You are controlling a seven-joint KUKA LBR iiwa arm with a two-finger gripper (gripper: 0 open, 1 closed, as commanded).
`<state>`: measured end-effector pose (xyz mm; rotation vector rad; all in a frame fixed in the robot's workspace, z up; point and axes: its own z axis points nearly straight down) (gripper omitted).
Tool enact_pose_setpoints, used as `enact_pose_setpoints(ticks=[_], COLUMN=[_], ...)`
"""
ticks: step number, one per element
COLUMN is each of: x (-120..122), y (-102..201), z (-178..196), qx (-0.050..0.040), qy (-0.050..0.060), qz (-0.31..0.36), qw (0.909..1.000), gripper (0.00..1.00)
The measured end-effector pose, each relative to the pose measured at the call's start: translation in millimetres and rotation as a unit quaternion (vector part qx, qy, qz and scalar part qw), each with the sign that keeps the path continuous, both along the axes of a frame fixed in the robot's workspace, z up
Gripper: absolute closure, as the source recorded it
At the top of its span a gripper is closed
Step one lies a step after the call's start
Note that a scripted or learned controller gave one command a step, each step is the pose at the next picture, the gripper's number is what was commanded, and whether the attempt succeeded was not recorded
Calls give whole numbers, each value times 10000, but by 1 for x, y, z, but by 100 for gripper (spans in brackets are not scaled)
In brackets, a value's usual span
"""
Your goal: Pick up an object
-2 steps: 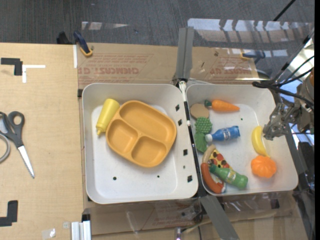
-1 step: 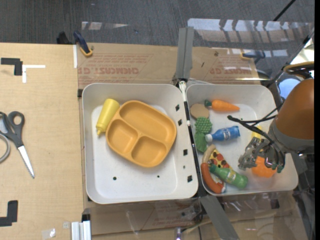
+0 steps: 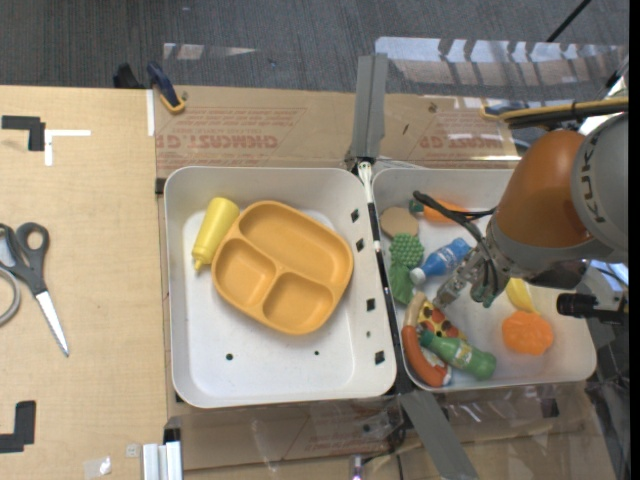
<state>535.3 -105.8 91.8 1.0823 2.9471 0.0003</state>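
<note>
The end effector (image 3: 462, 290) hangs low over the middle of the right bin (image 3: 575, 368), its metal fingers pointing down and to the left; how far apart the fingers stand cannot be made out, and nothing is seen between them. The nearest candidates for picking crowd around it. A blue bottle (image 3: 445, 259) lies just above and left of the end effector, close against it. A small piece with red and yellow patches (image 3: 431, 318) lies just below the end effector, and under that a green bottle-shaped toy (image 3: 462, 355) rests across a red sausage-shaped toy (image 3: 418, 359) at the bin's near edge. To the left sits a knobbly green toy (image 3: 404, 253), with a round tan piece (image 3: 399, 220) beyond it. To the right of the end effector lie a yellow piece (image 3: 520, 294) and, lower down, an orange ball-like toy (image 3: 526, 333). An orange-and-black item (image 3: 440, 208) lies toward the far wall, partly under the arm (image 3: 545, 203), whose orange band covers much of the bin's upper right.

Well to the left, across the dividing wall, the left bin (image 3: 200, 368) holds a yellow divided plate (image 3: 282, 265) and a yellow bottle (image 3: 214, 230) touching its far left rim. Farther left on the counter (image 3: 80, 268) lie scissors (image 3: 35, 278).
</note>
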Motion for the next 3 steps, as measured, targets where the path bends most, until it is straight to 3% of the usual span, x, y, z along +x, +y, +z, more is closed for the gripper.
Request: enact_pose_setpoints(ticks=[1,2,3], x=[0,61,109], y=[0,10,-6], z=[0,1,-2], qx=[-3,-6,-8], qy=[-2,-10,196], qz=[-4,-681,-1331], qw=[10000,9977,9909], gripper=[0,0,0])
